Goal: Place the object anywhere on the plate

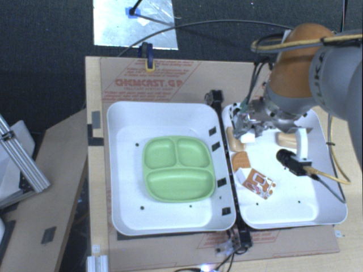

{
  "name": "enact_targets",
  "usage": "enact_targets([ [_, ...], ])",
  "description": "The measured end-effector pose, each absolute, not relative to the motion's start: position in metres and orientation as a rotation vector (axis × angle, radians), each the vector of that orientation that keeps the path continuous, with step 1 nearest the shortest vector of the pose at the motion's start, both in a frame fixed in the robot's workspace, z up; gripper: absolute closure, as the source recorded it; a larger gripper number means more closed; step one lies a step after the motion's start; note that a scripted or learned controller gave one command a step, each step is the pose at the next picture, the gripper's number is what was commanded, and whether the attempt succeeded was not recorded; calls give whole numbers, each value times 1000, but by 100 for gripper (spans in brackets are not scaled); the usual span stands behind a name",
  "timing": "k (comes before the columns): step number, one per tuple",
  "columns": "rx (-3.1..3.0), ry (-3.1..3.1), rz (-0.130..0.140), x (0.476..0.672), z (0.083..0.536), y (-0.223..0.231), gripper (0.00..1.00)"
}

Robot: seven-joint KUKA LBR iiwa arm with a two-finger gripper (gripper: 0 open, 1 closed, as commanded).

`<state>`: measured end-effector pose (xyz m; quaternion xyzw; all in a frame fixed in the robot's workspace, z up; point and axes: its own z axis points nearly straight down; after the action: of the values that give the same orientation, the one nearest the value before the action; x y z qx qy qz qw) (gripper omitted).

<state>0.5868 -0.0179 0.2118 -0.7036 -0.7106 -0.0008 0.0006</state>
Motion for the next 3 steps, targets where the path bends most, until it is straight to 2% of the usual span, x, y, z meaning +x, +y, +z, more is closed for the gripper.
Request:
enact_targets([
  [1,-2210,-2232,-3,586,210,30,100],
  [2,-2209,-2231,-3,571,215,75,100],
  [3,-2209,-2232,-4,566,226,127,100],
])
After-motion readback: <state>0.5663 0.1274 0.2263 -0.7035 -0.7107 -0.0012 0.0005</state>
